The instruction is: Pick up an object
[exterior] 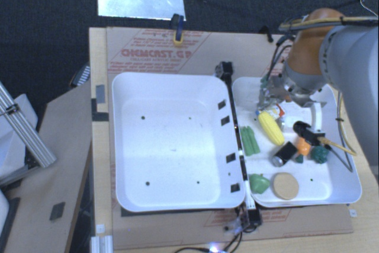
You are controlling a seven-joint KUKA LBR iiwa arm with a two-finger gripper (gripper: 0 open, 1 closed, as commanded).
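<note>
Fingers [267, 105] blur above the corn [270, 128] in the right bin [343, 186]; their spread is unreadable.

Bench [154, 47] under two white bins [172, 139]

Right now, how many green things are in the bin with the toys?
3. A ribbed green piece beside the corn, a light green one by the tan disc, a dark one farther right. The arm may hide more.

The arm [349, 56] is fat, round and grey. An orange band [311, 47] wraps it at its 9 o'clock end. Thin black cables [275, 59] hang there.
</note>
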